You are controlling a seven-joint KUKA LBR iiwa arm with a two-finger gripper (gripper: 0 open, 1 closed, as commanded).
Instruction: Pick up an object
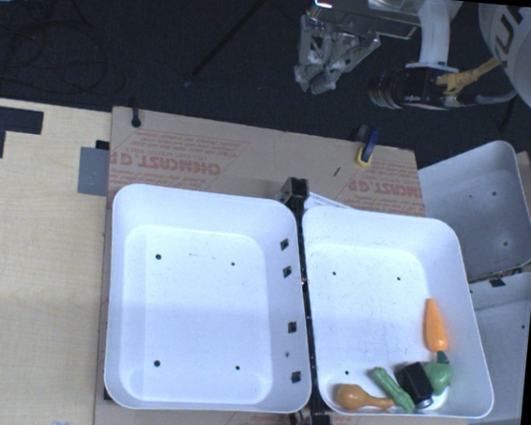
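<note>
Several small items lie in the near right corner of the right bin (388, 231). An orange carrot-shaped piece (436, 326) rests along the right wall. Below it, a black block (414, 383) sits between a dark green piece (439, 374) and a light green stick (390, 387). An orange-yellow gourd shape (362, 397) lies against the front wall. My gripper (324, 68) hangs high at the top of the view, beyond the far edge of the bench and far from the items. I see nothing in it.
The left bin (200, 211) stands beside the right one, with a black clip strip (296, 295) between them. Both rest on a cardboard sheet (252, 158). A blue-yellow clamp (367, 147) sits at its far edge. A grey metal panel (479, 196) lies to the right.
</note>
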